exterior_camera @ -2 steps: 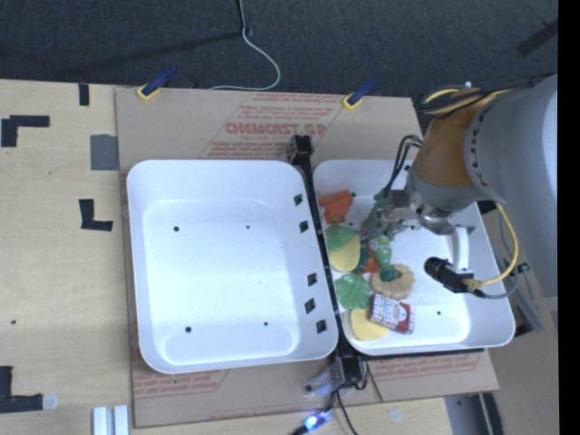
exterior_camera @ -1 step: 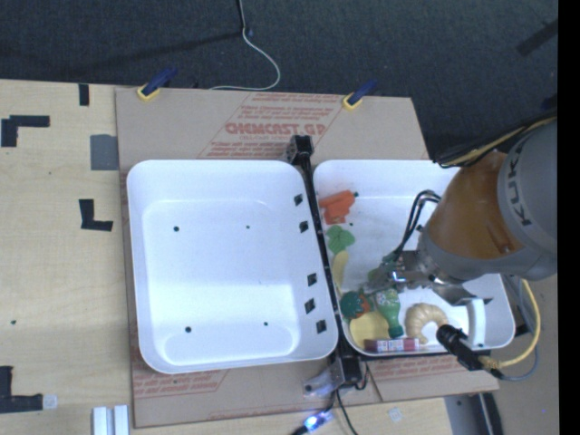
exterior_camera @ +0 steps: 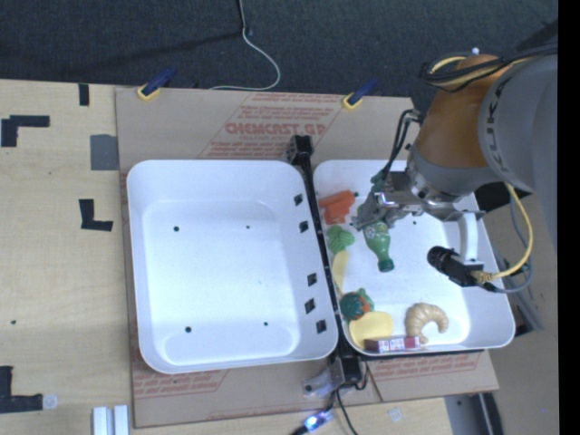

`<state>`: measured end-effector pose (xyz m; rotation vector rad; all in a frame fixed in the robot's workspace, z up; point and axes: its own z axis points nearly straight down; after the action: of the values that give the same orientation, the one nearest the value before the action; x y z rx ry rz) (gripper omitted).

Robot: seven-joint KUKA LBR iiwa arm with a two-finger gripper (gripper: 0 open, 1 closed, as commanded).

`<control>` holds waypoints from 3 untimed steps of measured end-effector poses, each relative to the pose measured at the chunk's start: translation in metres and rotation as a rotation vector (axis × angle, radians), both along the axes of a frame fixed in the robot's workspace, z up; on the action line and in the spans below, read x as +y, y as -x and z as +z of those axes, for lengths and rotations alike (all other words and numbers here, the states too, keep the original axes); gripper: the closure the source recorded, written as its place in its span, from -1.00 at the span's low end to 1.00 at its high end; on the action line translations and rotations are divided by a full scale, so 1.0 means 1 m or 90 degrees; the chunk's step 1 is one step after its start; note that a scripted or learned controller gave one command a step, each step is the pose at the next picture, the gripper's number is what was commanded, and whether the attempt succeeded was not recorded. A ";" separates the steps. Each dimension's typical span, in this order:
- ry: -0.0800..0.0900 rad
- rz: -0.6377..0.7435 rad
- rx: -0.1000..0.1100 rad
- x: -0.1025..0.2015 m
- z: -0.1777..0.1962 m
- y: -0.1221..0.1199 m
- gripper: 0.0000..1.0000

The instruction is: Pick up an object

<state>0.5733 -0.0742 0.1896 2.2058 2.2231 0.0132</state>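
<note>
wooden bench (exterior_camera: 54,270), cardboard sheet (exterior_camera: 263,130), two bins (exterior_camera: 154,179)

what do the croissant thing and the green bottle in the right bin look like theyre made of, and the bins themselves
Croissant: probably moulded plastic toy food; an even tan colour with smooth ridges and a soft sheen. Green bottle: likely plastic too, one solid green with small highlights. Bins: thin white plastic by the look, with rounded corners and a smooth, faintly glossy floor. Rubber or foam can't be ruled out for the toys.

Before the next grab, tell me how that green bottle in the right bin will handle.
The green bottle lies on its side on the smooth floor of the right bin, so a nudge would probably roll or slide it. Its narrow, rounded body may slip from a two-finger pinch. It looks like a small plastic toy, likely stiff and light. The gripper is just above it.
</note>
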 end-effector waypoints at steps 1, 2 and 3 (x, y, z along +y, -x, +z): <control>-0.001 -0.007 0.014 -0.026 -0.049 0.053 1.00; -0.001 -0.003 0.009 -0.003 -0.003 0.074 1.00; -0.002 -0.001 0.009 0.042 0.027 0.090 1.00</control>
<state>0.4830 -0.0325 0.2169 2.2165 2.2288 0.0013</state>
